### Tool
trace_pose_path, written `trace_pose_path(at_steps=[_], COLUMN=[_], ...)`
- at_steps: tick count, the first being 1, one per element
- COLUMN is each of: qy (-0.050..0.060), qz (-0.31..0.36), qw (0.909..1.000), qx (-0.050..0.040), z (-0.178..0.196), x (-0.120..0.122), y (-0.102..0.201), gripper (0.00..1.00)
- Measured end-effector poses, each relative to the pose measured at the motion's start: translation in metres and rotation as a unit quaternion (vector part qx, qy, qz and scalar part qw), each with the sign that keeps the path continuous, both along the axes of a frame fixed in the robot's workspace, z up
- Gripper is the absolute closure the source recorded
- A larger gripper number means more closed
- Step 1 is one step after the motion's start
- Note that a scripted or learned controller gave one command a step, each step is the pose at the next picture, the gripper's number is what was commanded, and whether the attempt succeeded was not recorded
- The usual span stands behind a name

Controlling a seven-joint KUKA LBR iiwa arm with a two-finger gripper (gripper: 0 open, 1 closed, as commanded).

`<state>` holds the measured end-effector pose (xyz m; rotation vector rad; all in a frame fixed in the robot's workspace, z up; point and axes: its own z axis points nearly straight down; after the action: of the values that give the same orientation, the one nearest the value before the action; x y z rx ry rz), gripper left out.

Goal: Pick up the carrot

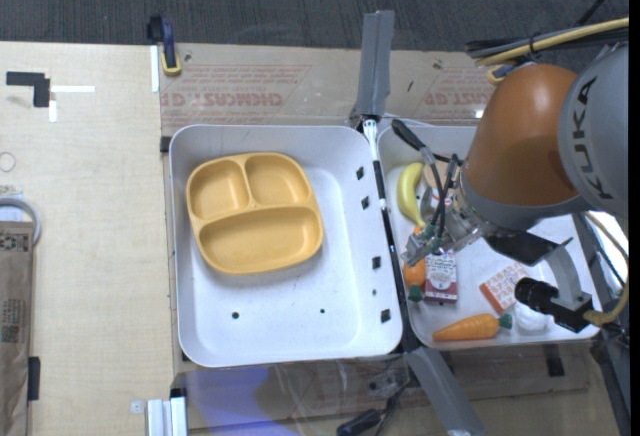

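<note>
Fingers of the gripper (428,242) hang low in the right bin (455,334), hidden among cables, so whether they are parted or closed cannot be told. Just beneath sits a small red packet (441,277). Yellow banana (409,192) lies behind. Carrot (467,328) rests apart, near the front wall. Left bin (270,324) holds a yellow divided plate (254,212)

The arm (530,139) hides most of the right bin (440,329) and part of the banana (408,192). Gripper finger state is indeterminable. Packet (441,277) print is illegible.
</note>
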<state>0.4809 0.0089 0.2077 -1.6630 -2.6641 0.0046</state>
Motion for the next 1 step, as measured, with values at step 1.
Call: trace_pose_path(at_steps=[1], qy=[0.000], qz=[-0.001], qw=[1.0000], qx=[-0.0006], z=[0.0081], x=[0.0012], y=[-0.0012], gripper=[1.00])
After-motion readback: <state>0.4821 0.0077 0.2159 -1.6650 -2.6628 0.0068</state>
